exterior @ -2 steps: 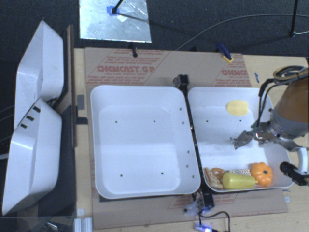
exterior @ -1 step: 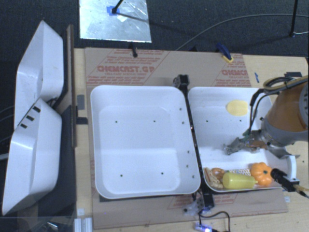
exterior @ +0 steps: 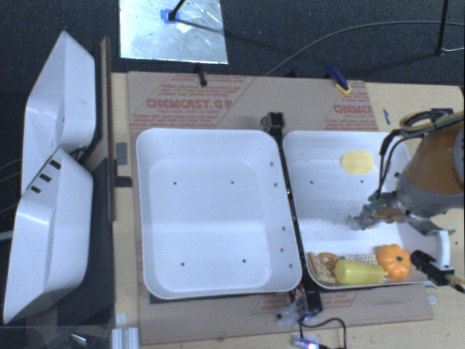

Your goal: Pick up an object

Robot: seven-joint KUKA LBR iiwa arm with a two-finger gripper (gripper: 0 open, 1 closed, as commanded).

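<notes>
As seen from above: tool low in right bin, finger state unclear, cannot tell. Yellow disc up beyond tool, apart. Orange pumpkin, yellow-green bottle, pretzel-like piece along near wall, below tool. Left bin beside.
</notes>
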